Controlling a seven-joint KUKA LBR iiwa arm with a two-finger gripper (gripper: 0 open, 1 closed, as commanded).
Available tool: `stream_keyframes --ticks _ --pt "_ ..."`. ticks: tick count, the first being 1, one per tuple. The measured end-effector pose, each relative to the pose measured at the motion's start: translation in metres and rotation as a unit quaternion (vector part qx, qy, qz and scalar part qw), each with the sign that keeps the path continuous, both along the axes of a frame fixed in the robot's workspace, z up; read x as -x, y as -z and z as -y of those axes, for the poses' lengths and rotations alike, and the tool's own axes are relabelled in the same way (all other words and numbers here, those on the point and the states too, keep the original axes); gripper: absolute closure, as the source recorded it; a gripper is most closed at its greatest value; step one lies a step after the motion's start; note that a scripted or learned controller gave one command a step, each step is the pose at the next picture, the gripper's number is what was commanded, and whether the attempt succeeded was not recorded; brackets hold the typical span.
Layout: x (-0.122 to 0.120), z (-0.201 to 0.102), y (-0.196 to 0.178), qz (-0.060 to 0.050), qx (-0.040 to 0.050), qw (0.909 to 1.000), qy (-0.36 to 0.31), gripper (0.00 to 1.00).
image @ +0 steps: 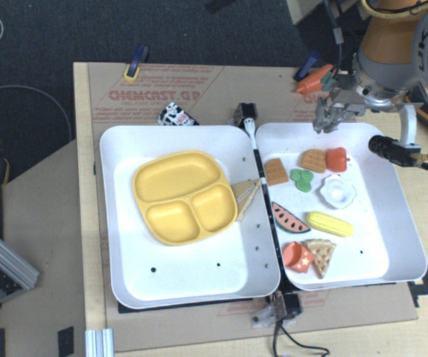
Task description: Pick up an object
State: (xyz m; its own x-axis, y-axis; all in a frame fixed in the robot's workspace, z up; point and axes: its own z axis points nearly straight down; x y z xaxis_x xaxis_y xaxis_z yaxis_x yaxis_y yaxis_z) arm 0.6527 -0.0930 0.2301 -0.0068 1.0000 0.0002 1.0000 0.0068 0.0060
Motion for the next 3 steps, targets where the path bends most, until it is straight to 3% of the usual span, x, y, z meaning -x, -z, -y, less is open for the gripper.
stream_keyframes --ticks 1,3 --pt "-0.0141 -0.0282 0.0157 -0.001 0.0004 1.0000 0.002 1.00" --pt "-0.0110 -0.0297 0.0147 -0.004 0.0003 1.0000 0.004 1.00"
